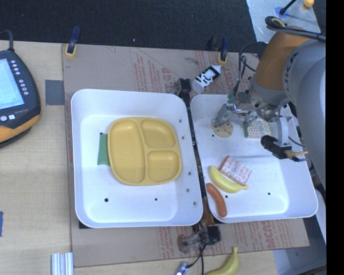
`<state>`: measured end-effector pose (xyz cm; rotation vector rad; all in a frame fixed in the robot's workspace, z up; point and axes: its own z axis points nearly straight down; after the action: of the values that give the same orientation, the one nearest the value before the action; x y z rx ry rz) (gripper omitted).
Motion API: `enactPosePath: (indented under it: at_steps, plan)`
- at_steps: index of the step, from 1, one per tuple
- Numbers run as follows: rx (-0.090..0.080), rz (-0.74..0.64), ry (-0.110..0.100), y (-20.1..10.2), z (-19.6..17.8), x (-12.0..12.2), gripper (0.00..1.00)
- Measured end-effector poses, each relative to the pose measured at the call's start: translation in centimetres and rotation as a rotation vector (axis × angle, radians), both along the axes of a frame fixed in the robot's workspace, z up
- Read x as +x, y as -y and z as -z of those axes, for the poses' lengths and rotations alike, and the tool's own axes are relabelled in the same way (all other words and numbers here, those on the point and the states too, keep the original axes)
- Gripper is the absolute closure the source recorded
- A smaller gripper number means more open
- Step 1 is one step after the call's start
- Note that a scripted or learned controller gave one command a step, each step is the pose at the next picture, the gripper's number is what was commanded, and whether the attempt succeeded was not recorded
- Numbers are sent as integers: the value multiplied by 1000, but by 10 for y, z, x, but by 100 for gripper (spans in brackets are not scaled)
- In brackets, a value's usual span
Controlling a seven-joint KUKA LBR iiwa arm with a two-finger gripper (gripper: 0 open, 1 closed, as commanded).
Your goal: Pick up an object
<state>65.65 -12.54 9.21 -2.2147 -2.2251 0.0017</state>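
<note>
Gripper was down in the right bin, over the cookie; couldn't tell its opening or hold. Risk: flat cookie slipping out, or snagging the nearby packet.

Wooden bench, dark floor

Two bins side by side on counter, arm in from the right.
Left bin: divided tray in the middle, a flat item tucked under its left edge. Right bin: cookie at rear left, gripper just above it; packet at centre, banana touching its front-left, sausage in front of that near the left wall. Pendant on counter far left. Second banana on counter in front of the right bin.
</note>
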Motion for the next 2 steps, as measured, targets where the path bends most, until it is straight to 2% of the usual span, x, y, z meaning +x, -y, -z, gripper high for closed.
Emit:
enactPosePath:
  at_steps: [1,2]
  plan:
    - [0,-4,2,0,-12,1,100]
    - [-1,2,-2,43,-21,-63,100]
